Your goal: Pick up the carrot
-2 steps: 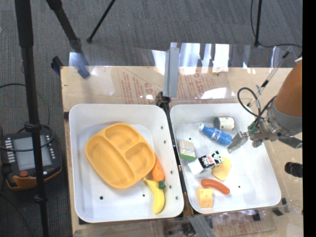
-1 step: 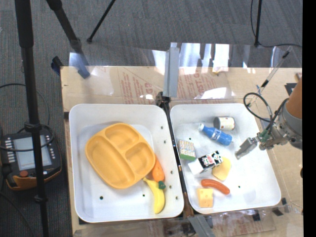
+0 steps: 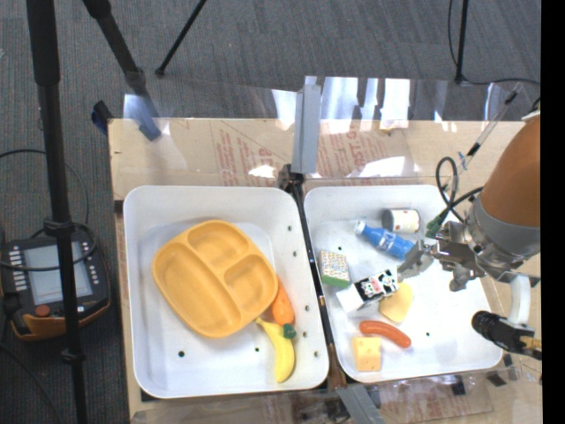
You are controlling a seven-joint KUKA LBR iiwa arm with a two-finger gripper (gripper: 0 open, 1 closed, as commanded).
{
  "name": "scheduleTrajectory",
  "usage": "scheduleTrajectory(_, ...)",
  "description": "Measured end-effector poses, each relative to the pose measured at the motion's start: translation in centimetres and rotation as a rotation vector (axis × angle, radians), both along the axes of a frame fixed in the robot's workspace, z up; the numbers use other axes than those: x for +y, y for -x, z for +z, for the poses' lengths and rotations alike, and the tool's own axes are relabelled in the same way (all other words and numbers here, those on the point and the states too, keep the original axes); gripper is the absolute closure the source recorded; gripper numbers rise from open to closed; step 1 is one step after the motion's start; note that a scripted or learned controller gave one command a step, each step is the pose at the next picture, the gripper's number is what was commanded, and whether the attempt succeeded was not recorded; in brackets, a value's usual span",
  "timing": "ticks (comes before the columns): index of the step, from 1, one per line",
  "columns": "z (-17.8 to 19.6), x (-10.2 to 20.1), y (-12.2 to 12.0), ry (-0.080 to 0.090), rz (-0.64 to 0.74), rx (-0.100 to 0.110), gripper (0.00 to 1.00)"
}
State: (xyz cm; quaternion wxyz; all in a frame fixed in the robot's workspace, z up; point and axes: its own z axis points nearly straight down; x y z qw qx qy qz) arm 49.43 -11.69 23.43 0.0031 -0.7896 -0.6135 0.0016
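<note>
The carrot [image 3: 282, 306] is small and orange with a green end. It lies in the left bin [image 3: 141, 237], tucked against the right rim of a yellow divided plate [image 3: 214, 276] and just above a banana [image 3: 281, 353]. My gripper [image 3: 422, 257] hangs over the right bin [image 3: 459, 352], far to the right of the carrot. It is close to a blue bottle [image 3: 386, 238] and a cow-patterned carton [image 3: 371, 288]. I see nothing held in it.
The right bin also holds a small can [image 3: 401, 219], a green and white box [image 3: 334, 268], a yellow wedge [image 3: 396, 305], a red sausage [image 3: 385, 332] and a yellow block [image 3: 367, 353]. A ridge [image 3: 311, 263] divides the two bins.
</note>
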Motion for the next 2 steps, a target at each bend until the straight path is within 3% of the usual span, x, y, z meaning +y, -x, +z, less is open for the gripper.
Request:
scheduleTrajectory(1, -1.6, 6.2, 1.9, 0.002, -0.32, 0.004, 0.0)
scheduleTrajectory(2, 4.8, 5.5, 1.9, 0.004, -0.278, 0.001, 0.0)
